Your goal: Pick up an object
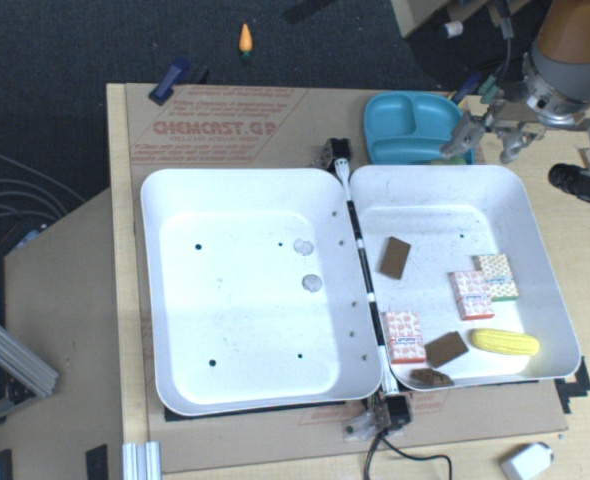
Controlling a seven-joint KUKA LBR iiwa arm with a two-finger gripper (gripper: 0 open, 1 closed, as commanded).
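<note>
Nearest the bottom edge of the frame, the right bin point(535, 228) holds all the loose items in its lower half. A dark brown piece point(431, 377) lies at the bin's bottom rim, with a brown rectangular block point(446, 348) just above it and a yellow corn-like toy point(505, 342) to the right of that block. A small patterned red-and-white box point(404, 335) sits at the bin's lower left, against the divider between the bins. Further up, a second red-and-white box point(472, 294) lies beside a green-patterned box point(497, 276), the two touching or nearly so. Higher and to the left, a brown tile point(395, 257) rests alone near the middle of the bin. The left bin point(165, 208) fills the centre-left of the frame. Beyond the right bin's upper rim, a blue divided tray point(412, 126) sits on the bench. At the upper right of the frame the gripper point(487, 136) hangs over the tray's right edge, well apart from every item in the bin; its fingers are spread apart with nothing between them.
</note>
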